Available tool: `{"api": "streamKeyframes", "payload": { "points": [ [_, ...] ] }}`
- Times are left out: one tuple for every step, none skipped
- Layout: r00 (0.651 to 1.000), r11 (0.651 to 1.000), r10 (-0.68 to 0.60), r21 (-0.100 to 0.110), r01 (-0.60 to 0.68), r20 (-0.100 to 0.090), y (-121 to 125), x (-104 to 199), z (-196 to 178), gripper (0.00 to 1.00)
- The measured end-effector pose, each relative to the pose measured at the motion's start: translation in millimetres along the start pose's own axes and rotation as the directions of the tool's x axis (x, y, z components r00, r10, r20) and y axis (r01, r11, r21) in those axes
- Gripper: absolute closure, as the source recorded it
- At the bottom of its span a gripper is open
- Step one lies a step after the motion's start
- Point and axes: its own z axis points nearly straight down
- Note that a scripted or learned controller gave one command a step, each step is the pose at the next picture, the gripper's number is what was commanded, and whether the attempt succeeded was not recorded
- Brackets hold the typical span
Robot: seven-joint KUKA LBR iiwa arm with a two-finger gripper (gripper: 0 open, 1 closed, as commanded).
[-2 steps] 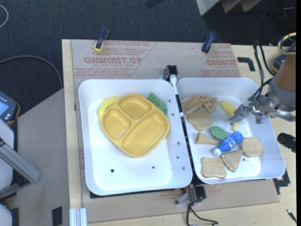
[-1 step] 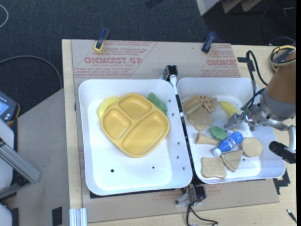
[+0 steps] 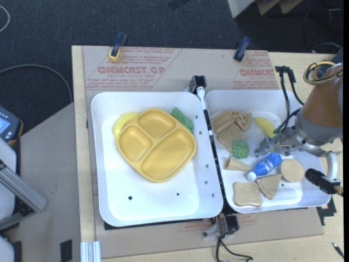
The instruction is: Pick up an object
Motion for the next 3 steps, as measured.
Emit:
{"api": "streamKeyframes", "payload": {
  "points": [
    [1.0, 1.0, 0.001, -0.004, -0.001, 0.002, 1, 0, -12, 1.0],
    [1.0, 1.0, -0.001, -0.01, 0.001, 0.004, 1, 0, -55, 1.0],
    [1.0, 1.0, -0.002, -0.012, 0.002, 0.005, -1, 3, -118, 1.0]
  ]
}}
